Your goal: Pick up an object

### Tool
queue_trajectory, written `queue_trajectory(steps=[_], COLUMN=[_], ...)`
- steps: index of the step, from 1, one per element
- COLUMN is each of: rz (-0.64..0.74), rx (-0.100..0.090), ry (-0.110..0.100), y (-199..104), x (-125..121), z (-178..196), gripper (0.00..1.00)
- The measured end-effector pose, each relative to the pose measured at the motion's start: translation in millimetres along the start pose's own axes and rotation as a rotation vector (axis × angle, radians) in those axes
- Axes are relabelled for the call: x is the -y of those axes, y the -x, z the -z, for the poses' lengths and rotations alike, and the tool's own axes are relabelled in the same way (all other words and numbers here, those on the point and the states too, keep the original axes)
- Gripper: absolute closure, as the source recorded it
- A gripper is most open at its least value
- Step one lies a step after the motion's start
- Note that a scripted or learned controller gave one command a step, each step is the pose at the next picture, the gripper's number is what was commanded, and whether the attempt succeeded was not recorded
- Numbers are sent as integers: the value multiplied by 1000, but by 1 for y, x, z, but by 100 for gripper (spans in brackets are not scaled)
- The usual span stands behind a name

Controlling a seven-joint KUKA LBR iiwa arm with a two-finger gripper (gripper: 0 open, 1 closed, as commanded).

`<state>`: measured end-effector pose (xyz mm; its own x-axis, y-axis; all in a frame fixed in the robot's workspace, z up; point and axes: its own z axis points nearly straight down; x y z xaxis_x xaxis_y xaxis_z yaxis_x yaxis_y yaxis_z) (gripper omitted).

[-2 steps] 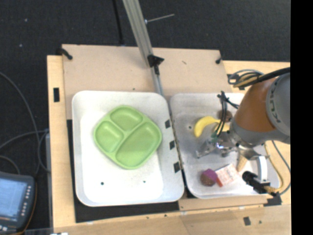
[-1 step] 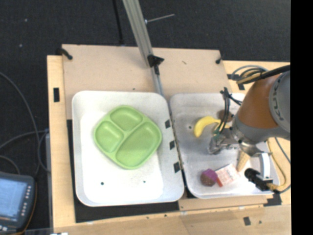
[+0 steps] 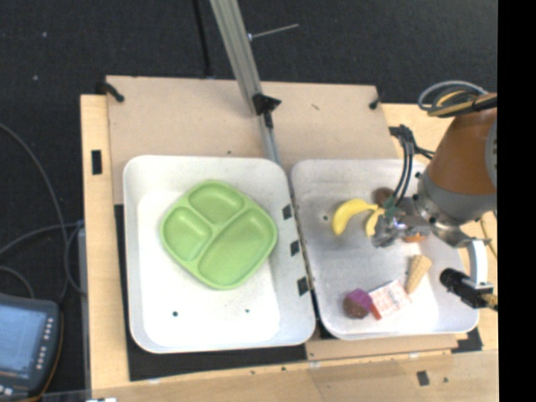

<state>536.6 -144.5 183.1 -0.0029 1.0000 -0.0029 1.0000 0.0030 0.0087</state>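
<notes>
Reaching in from the right, the grey arm with its orange band hangs over the right bin, and its gripper sits low above the bin's middle, just at the right end of a yellow banana. Whether the gripper touches the banana, and whether it is open or closed on anything, I cannot tell, since the wrist blocks the view of that spot. The banana lies curved in the far half of the bin, its left tip pointing toward the near side. A small dark round object shows just beyond the banana, close against the gripper body. To the near right of the gripper lies a tan cone-shaped piece, tilted. Nearer still rest a white and red packet and, touching its left end, a purple and brown lump. The left bin holds a green divided plate with three compartments, lying flat near its centre. A slanted metal pole rises from between the bins at the far side.
</notes>
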Motion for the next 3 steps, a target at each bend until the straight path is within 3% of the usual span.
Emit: queue_trajectory(steps=[2, 3], rz=[1, 3], rx=[-1, -3], ry=[-2, -8], y=[-5, -48], x=[-1, -21], z=[100, 84], gripper=[100, 100])
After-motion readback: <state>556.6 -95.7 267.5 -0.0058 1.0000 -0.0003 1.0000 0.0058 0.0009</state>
